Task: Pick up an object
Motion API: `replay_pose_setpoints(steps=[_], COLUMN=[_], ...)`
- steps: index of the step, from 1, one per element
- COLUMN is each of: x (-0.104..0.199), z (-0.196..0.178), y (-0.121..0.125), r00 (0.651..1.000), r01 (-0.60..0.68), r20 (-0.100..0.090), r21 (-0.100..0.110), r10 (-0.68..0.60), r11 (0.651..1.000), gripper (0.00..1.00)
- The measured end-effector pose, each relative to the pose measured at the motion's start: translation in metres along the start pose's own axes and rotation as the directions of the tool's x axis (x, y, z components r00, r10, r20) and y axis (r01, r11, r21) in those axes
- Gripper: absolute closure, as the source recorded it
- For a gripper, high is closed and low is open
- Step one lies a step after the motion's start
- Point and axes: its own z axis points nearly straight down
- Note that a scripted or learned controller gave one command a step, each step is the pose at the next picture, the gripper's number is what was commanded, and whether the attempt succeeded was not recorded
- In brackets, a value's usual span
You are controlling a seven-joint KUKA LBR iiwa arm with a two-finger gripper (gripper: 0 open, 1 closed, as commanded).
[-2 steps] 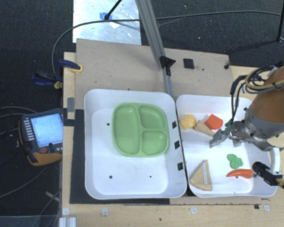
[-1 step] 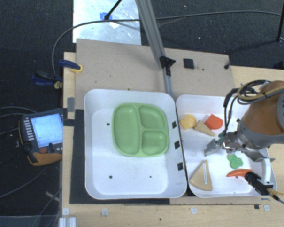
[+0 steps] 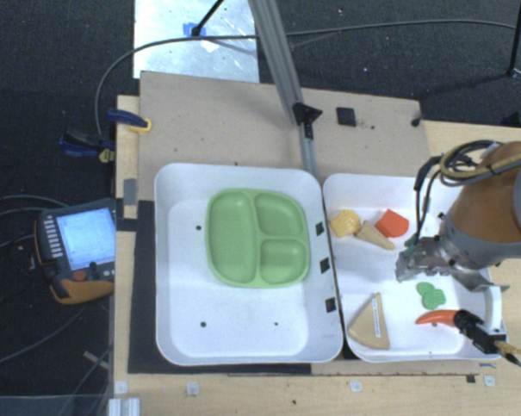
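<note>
Two white bins [image 3: 237, 348] — tool [image 3: 413, 265] above the right one.

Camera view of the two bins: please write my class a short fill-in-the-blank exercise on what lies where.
1. The green divided plate lies in the ____ bin.
2. The plate has ____ compartments.
3. The orange block lies in the ____ bin, beside a yellow piece.
4. The gripper is above the ____ bin.

Missing words: left; three; right; right
</note>
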Motion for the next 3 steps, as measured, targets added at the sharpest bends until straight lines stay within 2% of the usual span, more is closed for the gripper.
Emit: replay_pose_setpoints(steps=[1,3], x=[-0.004,-0.004], z=[-0.064,-0.142], y=[0.005,0.004], r00=[1.000,1.000], r01=[0.003,0.003], r20=[0.002,0.001], r21=[-0.006,-0.004], r10=[-0.003,-0.003], r11=[1.000,1.000], gripper=[1.00,1.00])
